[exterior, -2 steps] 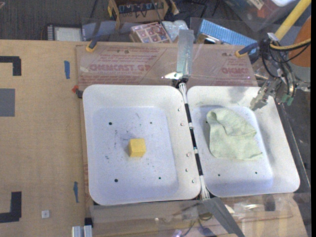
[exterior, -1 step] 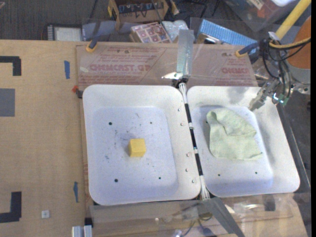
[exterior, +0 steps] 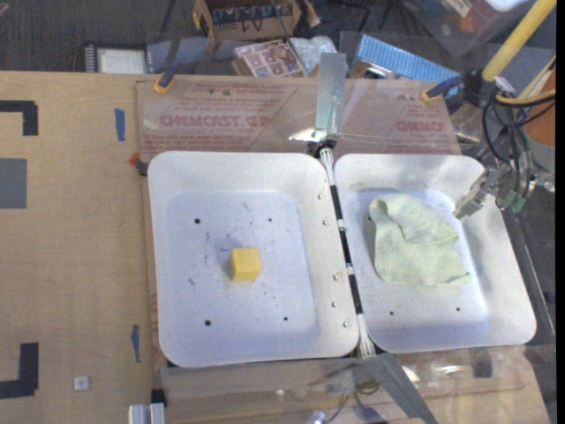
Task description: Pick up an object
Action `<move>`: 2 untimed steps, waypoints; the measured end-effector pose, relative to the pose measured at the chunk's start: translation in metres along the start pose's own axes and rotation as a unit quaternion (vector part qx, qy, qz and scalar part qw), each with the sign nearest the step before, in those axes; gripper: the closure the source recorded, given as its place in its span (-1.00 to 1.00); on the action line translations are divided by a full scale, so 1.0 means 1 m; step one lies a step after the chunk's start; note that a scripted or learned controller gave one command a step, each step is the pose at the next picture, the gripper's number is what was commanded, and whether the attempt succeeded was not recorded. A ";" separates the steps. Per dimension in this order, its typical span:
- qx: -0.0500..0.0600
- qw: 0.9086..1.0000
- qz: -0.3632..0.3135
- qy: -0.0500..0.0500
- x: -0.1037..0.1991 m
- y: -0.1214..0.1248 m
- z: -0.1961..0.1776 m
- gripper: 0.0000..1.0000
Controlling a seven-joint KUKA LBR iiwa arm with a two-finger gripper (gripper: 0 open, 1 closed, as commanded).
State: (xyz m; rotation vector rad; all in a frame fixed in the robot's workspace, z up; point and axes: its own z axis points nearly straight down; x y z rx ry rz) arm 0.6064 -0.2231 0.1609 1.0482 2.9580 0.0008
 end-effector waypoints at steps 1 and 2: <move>0.000 0.999 0.037 0.000 0.076 -0.063 -0.029 1.00; 0.000 0.998 0.058 -0.001 0.067 -0.039 -0.075 1.00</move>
